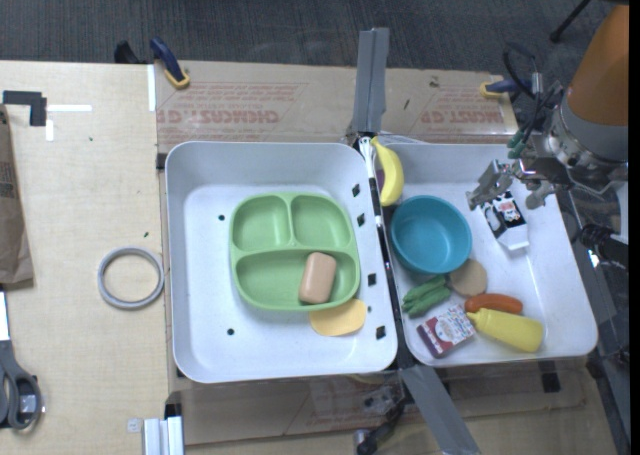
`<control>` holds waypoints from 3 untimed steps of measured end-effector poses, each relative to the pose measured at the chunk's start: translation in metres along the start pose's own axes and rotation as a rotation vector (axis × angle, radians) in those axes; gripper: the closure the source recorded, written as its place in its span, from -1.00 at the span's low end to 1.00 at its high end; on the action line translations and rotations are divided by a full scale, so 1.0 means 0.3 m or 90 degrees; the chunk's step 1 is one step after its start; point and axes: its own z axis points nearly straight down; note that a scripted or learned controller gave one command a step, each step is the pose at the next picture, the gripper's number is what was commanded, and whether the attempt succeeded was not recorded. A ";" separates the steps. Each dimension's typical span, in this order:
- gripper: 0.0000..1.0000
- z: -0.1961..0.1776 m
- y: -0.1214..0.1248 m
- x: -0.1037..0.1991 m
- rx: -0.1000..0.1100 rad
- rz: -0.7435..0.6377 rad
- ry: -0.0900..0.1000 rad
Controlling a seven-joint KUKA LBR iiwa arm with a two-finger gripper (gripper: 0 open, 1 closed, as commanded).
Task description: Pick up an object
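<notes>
Scissors point(18, 395) and brown bag point(14, 205) cut by left edge.

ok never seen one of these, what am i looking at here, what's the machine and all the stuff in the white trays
This is one picture from a fixed camera above a bench, looking down at a slant. The grey and orange shape at the right is a robot arm; its end effector hangs over the right bin. Its job is to pick up an object, and nothing shows in its grip.

The left bin holds a green divided plate with a tan bread-like piece on it, and a flat yellow piece beside the plate.

The right bin holds a blue bowl, a banana, a green pod-like toy, a carrot, a yellow bottle, a red packet and a small white item.
</notes>
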 end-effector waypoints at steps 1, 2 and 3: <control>-1.00 0.483 -0.168 -0.101 -0.001 -0.207 0.001; -1.00 0.384 0.043 -0.200 -0.003 -0.172 0.000; -1.00 0.465 0.257 -0.314 -0.004 -0.355 -0.002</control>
